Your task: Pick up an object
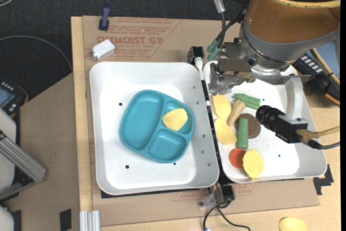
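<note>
Underneath, a brown cardboard sheet (140, 40) printed with red lettering covers the bench, and dark carpet lies beyond it, crossed by thin cables. Two shallow white bins sit side by side on the sheet. The left bin (108, 165) carries a teal divided plate (140, 124) with a pale yellow piece (175, 119) lying in its upper right compartment. The right bin (311, 165) holds a cluster of toy food: a green cylinder (242, 132) standing roughly straight up and down the view, its long axis running from the bin's far side toward the near side, resting against a brown round piece (252, 124); yellow pieces, a red one and a tan one lie around it. The gripper (223, 77) hangs over the bin's far left corner; whether it is open or closed cannot be told.
</note>
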